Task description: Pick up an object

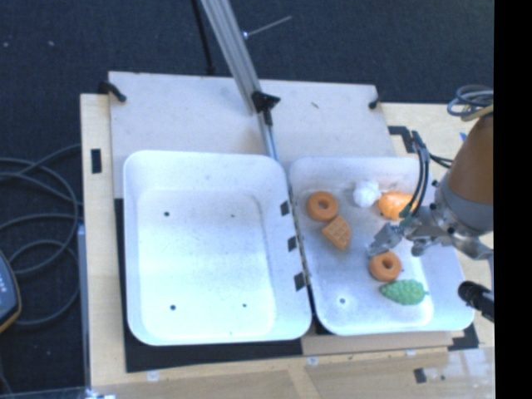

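left white bin [208,248] | aluminium rail [233,44] | black cables [37,189] | wooden bench [96,306]

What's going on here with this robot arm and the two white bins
A grey robot arm with an orange band reaches in from the right, its gripper low over the right bin. That bin holds two doughnuts, a tan wedge, a white lump, an orange piece and a green bumpy item. The gripper sits just above the lower doughnut. Nothing is visibly held.

Two white bins [208,248], two doughnuts [322,205], one waffle wedge [337,233], one green bunch [404,292].
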{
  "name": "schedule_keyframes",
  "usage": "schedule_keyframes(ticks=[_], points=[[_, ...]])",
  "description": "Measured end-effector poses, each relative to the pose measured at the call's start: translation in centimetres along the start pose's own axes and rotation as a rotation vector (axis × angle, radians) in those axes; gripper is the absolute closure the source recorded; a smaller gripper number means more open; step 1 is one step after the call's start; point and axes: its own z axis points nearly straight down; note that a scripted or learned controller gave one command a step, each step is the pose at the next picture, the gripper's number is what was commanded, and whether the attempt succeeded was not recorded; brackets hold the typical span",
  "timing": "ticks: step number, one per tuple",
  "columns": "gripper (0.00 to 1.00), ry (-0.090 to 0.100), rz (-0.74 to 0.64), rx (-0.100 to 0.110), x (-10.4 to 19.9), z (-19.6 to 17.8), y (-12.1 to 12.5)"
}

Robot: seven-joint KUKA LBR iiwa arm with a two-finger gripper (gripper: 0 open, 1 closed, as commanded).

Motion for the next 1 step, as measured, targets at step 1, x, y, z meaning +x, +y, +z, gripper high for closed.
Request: schedule_keyframes(ticks=[1], points=[[0.00, -0.001, 0.001, -0.002, -2.56, -3.34, 2.89]])
